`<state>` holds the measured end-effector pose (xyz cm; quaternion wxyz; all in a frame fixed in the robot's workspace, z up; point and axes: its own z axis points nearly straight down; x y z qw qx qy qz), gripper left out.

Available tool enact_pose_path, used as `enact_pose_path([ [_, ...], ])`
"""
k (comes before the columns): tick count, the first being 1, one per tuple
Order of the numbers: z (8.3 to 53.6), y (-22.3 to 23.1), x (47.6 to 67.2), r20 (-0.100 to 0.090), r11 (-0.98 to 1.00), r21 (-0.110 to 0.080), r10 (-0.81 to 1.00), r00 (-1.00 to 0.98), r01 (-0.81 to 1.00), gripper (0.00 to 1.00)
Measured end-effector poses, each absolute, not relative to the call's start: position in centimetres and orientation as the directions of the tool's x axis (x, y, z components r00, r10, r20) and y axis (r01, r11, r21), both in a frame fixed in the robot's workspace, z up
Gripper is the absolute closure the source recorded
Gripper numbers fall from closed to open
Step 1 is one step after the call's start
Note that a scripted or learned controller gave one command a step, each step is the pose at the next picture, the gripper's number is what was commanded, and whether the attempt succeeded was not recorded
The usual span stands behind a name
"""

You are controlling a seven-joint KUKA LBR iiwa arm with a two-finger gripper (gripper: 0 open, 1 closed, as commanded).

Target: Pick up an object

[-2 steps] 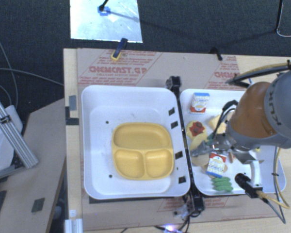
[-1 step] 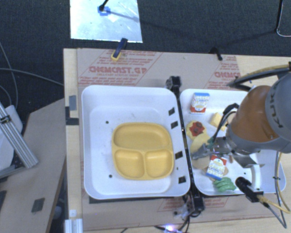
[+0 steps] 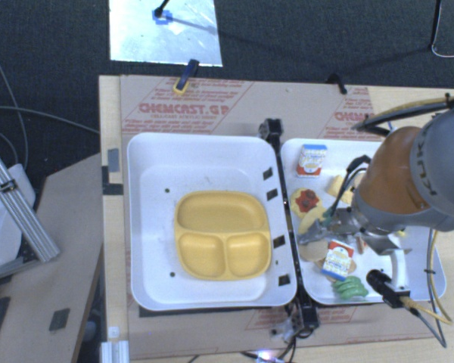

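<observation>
Gripper low over the right bin's clutter

Gripper (image 3: 318,231) hangs at the left side of the right bin (image 3: 422,282), its metal fingers pointing toward the divider between the two bins. Whether those fingers are apart or together I cannot tell; they blur into the pale items under them, and nothing shows plainly between them.

Several small things lie close by. A carton (image 3: 337,261) with a red and blue label sits just beside the fingertips, on the near side and slightly toward the arm. A green piece (image 3: 351,286) lies just beyond it at the near rim. A red-topped piece (image 3: 306,200) lies just on the far side of the fingers, and a second carton (image 3: 312,159) sits well apart near the far rim.

The left bin (image 3: 147,203) holds a yellow tray (image 3: 221,234) with three compartments.

The carton looks like the nearest candidate. Its long axis runs roughly far-to-near, slightly tilted, so a short shift toward the near rim should bring the fingers over it.
</observation>
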<state>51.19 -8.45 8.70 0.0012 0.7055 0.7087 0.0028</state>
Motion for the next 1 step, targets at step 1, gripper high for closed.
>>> enact_pose_path([
  [1, 10.64, -11.61, 57.38, -0.004, 0.004, 0.010, 1.000, -0.004, 1.000, 0.00],
])
